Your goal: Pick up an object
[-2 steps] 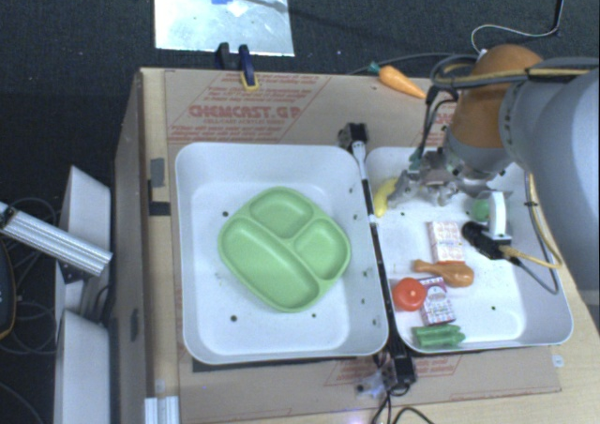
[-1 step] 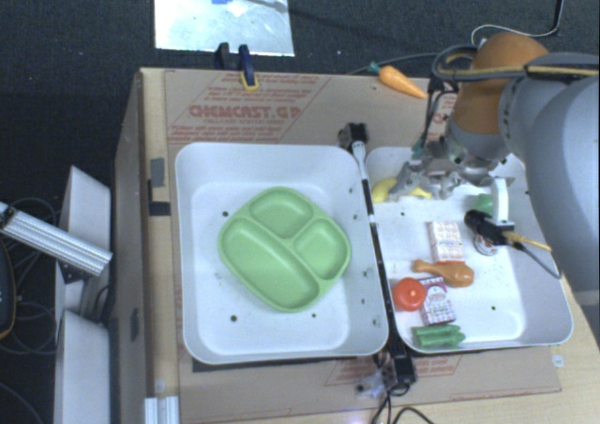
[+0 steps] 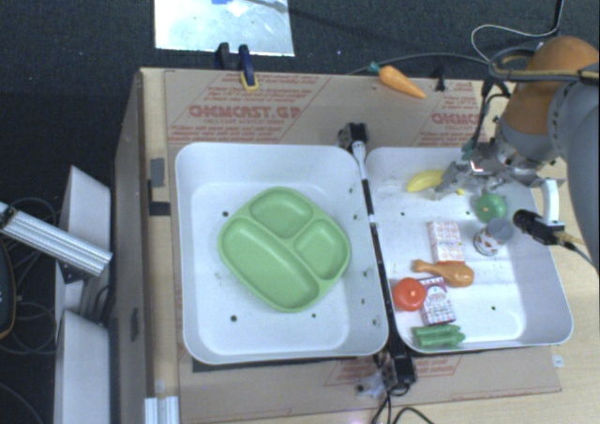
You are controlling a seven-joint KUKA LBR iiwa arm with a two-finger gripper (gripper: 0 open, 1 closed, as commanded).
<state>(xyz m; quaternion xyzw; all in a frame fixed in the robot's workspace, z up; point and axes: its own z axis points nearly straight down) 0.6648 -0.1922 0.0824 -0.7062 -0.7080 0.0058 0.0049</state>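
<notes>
Dark carpet floor (image 3: 75,37) surrounds the brown board surface (image 3: 281,103), which bears red printed lettering. At 12 o'clock a shiny silver sheet (image 3: 225,0) lies on the floor; at 9 o'clock stand pale white panels (image 3: 84,225).

Arm (image 3: 572,117) at right edge of frame: grey rounded housing, orange band (image 3: 553,70) above the wrist. Thin cables looped over the orange section. Wrist end is dull metallic hardware with a small lit spot. Black module with white bracket (image 3: 542,216) sits below, at the right edge.
</notes>
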